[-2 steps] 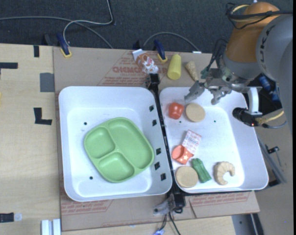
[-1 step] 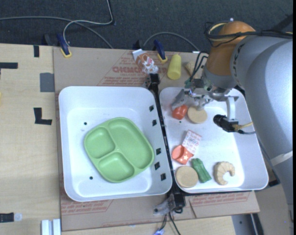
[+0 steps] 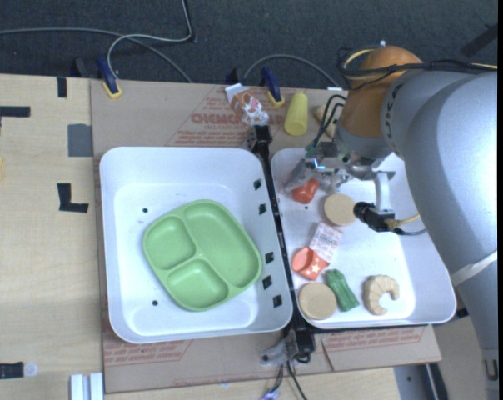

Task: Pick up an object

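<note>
Though partly blurred, cardboard (image 3: 203,117) print reads "CHEMCO".

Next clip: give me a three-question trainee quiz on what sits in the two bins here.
1. True or false: the green divided plate lies in the left bin.
2. Which item lies nearest the gripper? A) croissant B) orange-red piece C) green pickle-like piece
3. Fill in: the yellow cylinder lies ____ the bins, on the cardboard.

Key: 1 true; 2 B; 3 outside

Two white bins (image 3: 118,223), one green tray (image 3: 201,254), seven food toys (image 3: 382,293).
</note>
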Controlling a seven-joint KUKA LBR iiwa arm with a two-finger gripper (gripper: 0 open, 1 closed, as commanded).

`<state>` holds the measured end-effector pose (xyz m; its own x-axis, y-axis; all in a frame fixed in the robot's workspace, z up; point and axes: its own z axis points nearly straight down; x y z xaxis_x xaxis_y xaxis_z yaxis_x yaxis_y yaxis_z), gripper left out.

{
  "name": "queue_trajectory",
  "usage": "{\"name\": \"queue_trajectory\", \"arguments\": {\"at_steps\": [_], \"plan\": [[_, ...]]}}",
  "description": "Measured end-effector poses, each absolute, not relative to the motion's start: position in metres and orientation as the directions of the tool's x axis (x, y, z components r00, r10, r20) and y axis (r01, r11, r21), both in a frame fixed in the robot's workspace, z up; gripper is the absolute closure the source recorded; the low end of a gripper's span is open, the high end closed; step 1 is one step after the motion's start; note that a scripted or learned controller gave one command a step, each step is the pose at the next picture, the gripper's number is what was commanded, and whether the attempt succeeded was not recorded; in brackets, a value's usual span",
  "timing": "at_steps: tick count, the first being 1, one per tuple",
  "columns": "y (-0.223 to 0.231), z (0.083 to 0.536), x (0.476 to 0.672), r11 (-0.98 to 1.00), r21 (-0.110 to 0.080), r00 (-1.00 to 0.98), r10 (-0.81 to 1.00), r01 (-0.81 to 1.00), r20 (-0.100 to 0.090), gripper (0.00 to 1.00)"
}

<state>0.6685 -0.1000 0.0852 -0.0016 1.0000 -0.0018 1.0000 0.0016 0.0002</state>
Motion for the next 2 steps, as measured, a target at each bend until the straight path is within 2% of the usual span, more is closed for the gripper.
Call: {"name": "queue_trajectory", "arguments": {"at_steps": [1, 2], "plan": [[-0.095, 0.085, 0.668, 0.001, 0.000, -0.001, 1.000, 1.000, -0.002, 0.00], [-0.095, 0.095, 0.669, 0.002, 0.000, -0.002, 1.000, 1.000, -0.003, 1.00]]}}
